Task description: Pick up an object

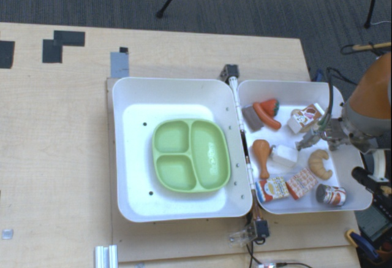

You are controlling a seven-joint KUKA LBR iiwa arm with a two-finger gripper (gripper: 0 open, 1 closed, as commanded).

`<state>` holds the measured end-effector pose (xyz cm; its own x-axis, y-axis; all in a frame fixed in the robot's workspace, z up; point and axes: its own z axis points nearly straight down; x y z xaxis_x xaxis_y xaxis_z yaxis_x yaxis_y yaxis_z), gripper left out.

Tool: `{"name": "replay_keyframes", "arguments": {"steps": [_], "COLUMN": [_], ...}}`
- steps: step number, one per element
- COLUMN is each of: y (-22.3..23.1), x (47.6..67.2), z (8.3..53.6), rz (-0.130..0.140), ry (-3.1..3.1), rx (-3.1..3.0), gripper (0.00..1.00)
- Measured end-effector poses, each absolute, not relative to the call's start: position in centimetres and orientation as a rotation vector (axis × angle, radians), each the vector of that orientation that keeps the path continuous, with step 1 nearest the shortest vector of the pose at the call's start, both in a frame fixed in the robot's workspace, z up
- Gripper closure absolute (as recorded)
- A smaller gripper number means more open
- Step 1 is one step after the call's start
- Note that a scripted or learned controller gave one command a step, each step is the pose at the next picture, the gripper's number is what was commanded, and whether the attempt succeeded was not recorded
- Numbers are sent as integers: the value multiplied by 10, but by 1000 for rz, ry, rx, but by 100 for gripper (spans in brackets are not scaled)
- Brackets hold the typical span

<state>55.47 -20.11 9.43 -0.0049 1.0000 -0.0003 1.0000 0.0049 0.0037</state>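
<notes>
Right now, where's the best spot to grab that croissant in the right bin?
Probably grip the croissant across its thick middle, coming straight down from above. It lies flat, curved like a crescent, with bare bin floor around it, and the gripper hangs just up-left of it.

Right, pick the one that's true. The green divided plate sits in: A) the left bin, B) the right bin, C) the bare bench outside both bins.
A: the green divided plate lies inside the left bin, while the toy foods crowd the right bin.
</notes>
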Motion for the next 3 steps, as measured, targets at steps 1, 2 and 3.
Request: {"name": "replay_keyframes", "arguments": {"steps": [1,2,3], "y": [-202,-203,-158], "x": [516,518,544], "z": [87,98,183], "rz": [8,12,5], "ry": [2223,2219,2225], "rx": [2214,2211,2213], "gripper": [0,100,100]}}
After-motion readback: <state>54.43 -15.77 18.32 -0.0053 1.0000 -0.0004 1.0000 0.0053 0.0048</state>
